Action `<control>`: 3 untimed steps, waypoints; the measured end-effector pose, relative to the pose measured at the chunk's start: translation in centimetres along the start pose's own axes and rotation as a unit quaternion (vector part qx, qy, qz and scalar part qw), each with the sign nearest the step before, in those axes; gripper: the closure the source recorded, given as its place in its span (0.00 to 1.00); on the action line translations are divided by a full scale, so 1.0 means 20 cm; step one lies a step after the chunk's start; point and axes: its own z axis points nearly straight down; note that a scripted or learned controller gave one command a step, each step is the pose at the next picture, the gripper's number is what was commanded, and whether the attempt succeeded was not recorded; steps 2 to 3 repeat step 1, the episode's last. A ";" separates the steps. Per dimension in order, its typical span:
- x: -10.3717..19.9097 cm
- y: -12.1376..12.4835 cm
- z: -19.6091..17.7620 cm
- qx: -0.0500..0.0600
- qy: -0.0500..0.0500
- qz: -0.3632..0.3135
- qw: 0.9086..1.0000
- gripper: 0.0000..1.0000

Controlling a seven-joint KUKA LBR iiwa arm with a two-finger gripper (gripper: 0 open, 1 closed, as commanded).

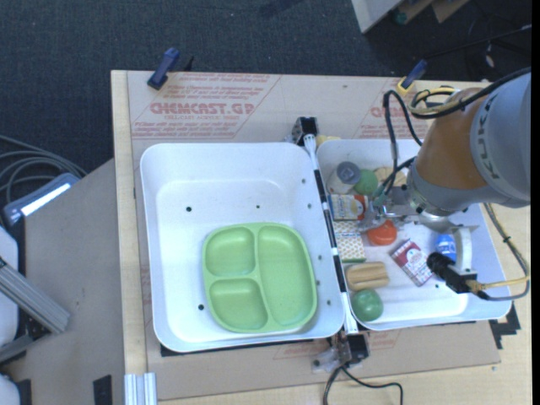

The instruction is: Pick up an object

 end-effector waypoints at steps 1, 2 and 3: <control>0.35 -0.12 -0.44 0.006 0.004 -0.002 1.000 1.00; 0.35 -0.12 -0.44 0.006 0.004 -0.002 1.000 1.00; 0.35 -0.12 -0.44 0.006 0.004 -0.002 1.000 1.00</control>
